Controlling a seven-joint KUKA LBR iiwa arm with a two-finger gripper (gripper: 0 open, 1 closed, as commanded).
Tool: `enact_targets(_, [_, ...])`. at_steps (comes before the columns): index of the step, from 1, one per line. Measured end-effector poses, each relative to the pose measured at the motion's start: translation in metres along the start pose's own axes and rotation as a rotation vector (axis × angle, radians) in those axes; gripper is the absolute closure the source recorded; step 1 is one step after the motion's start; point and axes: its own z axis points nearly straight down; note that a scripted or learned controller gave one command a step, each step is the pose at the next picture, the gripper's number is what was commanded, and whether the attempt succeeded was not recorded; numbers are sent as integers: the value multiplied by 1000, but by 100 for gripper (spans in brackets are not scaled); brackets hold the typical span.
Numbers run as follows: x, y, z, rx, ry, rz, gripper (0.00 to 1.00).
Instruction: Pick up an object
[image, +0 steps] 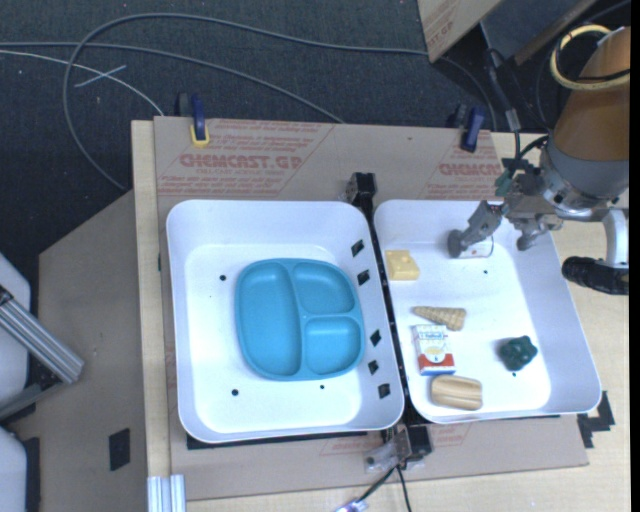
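My gripper hangs over the far part of the right bin, its two fingers spread apart and open with nothing between them. In that bin lie a yellow cheese block, a tan cone-shaped piece, a small red-and-white carton, a tan bread roll and a dark green lump. The cheese block is the nearest of these, to the gripper's left and a little toward the front.
The left bin holds a blue divided plate. A black divider runs between the bins. Two clamps pin the board's far edge. Cables lie on the dark floor behind.
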Motion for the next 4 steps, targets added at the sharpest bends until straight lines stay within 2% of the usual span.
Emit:
enact_targets(1, [0, 2, -8, -14, -2, -3, 0])
enact_targets(4, [3, 19, 148, -11, -2, -3, 0])
